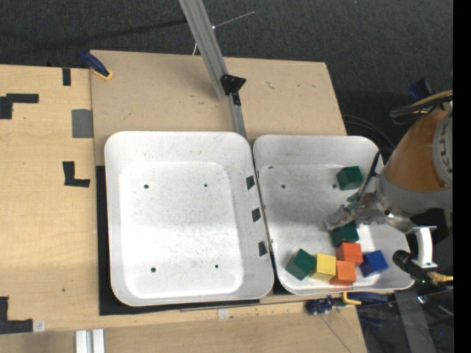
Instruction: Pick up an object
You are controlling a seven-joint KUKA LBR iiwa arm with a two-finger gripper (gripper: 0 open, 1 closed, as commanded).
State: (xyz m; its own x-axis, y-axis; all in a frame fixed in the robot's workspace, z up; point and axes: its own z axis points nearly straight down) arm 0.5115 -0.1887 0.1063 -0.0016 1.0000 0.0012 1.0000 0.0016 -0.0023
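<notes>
Dark green block [344, 234]: right bin [309, 153], near its right wall, directly under the gripper [346, 217]. Likely light, rigid; take it across flat sides. You cannot tell the gripper's state. Orange block [352, 252] beside.

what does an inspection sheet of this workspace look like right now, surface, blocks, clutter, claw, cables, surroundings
surface: wooden bench bearing a left bin and a right bin, both white, side by side
job's things: all in the right bin; green block near the back, dark green block under the claw, then a front cluster of green cube, yellow block, two orange blocks and blue block
clutter: blue and yellow item at the bench's far left corner
claw: low over the dark green block; finger state cannot be told
cables: dark cables on the floor beyond the bench's right edge
surroundings: slanted metal bar over the back, dark floor
</notes>
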